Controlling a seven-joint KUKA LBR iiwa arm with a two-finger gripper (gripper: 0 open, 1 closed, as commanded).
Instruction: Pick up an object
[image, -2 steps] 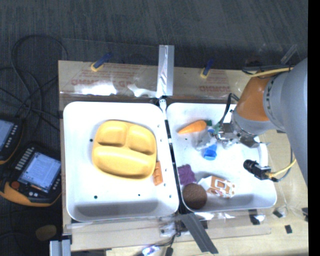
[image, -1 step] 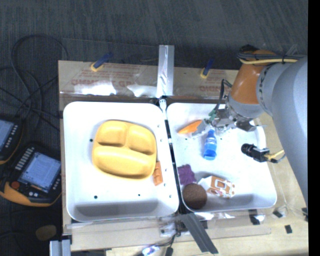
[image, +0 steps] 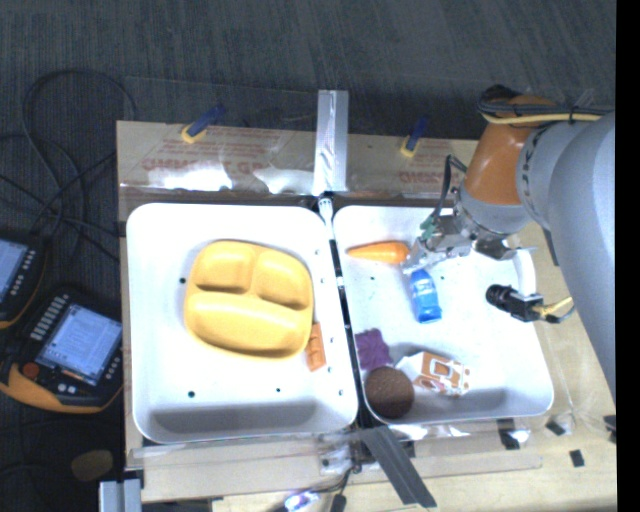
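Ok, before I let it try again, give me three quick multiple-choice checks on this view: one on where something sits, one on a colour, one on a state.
1. Where is the yellow divided tray?
A. in the left bin
B. in the right bin
C. on the floor

2. What colour is the small bottle in the right bin?
A. red
B. blue
C. green

3. How does the carrot lie?
A. standing upright
B. on its side, near the divider between the bins
C. on top of the tray

Answers:
1. A, the tray rests on the floor of the left bin, filling much of it.
2. B, the bottle's body is blue with a pale label, just below the gripper.
3. B, the carrot lies flat at the right bin's upper left, pointed end toward the divider.
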